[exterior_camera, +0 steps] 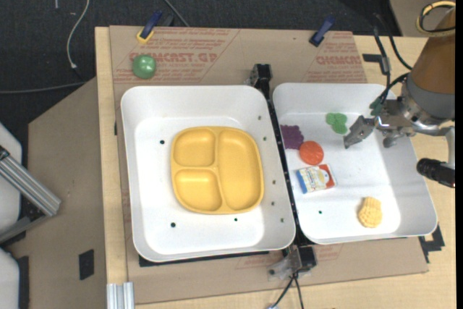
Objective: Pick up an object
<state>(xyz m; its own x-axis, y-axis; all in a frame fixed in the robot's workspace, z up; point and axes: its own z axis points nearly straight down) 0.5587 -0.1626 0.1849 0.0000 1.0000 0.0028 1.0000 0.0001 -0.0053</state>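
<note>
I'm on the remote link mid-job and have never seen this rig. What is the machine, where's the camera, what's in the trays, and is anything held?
One fixed camera looks down at a slant. The grey arm reaches in from the right; its gripper hangs open over the right bin, holding nothing. That bin holds a green piece, a purple piece, an orange-red round piece, a small printed packet and a yellow piece. The left bin holds a yellow divided plate. A green ball lies outside on the board.

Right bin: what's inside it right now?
Right bin holds a green piece, purple piece, orange ball, small carton and yellow piece. The gripper and arm cover its upper right corner.
</note>
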